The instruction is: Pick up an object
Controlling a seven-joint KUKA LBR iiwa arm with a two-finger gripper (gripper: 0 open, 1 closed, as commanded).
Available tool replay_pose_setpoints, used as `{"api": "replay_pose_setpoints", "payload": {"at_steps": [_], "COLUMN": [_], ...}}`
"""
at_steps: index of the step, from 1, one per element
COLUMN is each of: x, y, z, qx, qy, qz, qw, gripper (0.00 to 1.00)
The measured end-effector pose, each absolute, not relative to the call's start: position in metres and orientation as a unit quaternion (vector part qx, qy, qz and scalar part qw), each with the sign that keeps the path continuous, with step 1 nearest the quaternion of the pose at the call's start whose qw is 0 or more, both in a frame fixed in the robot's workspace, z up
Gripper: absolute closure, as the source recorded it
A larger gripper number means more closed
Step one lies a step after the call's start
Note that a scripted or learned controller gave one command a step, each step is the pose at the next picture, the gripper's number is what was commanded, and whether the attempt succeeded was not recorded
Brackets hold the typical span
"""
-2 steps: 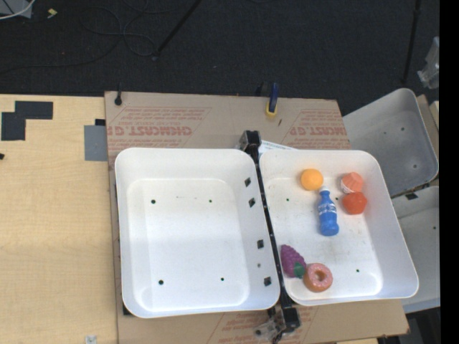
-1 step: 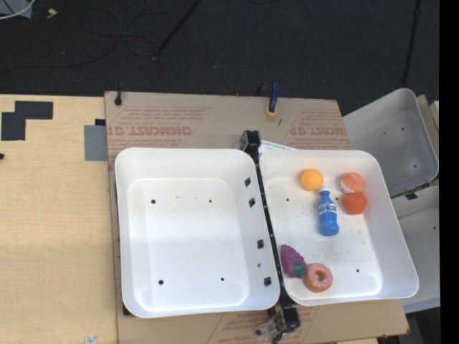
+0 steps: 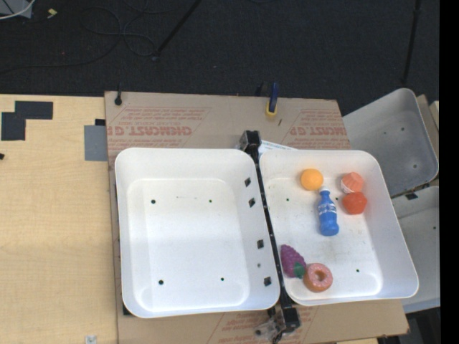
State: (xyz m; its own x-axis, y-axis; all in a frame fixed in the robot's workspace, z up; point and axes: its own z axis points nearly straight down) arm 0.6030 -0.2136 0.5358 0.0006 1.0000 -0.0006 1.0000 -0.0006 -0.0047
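Across a cardboard-covered bench, two shallow white bins sit side by side, their inner rims joined by black clips (image 3: 259,244). All the loose objects lie in the right bin (image 3: 391,221). An orange ball (image 3: 311,179) lies near its far edge, with a red-and-white piece (image 3: 351,183) and a red ball (image 3: 354,203) touching each other toward the far right corner. A blue bottle (image 3: 328,213) lies just left of the red ball, long axis running from far edge to near edge, cap toward the far edge. It bears a pale label too small to read. A purple grape bunch (image 3: 291,260) and a pink-iced doughnut (image 3: 318,277) lie by the near left corner. The left bin (image 3: 129,235) shows a white floor dotted with small dark holes.

Red lettering on the cardboard sheet (image 3: 179,124) reads upside down — too blurred to make out. A blue clamp (image 3: 272,99) grips the sheet's far edge. Whether the gripper is open or closed cannot be told.
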Motion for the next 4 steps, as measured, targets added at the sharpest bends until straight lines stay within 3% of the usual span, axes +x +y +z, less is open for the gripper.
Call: {"api": "replay_pose_setpoints", "payload": {"at_steps": [2,3,4], "x": [0.614,0.598,0.601], "y": [-0.212,-0.213,-0.212], "z": [0.536,0.536,0.536], "qx": [-0.705,-0.707,-0.706], "qy": [-0.709,-0.707,-0.709], "qz": [0.0017,0.0017,0.0014], "qw": [0.001,0.003,0.002], "gripper": [1.00,1.00,1.00]}}
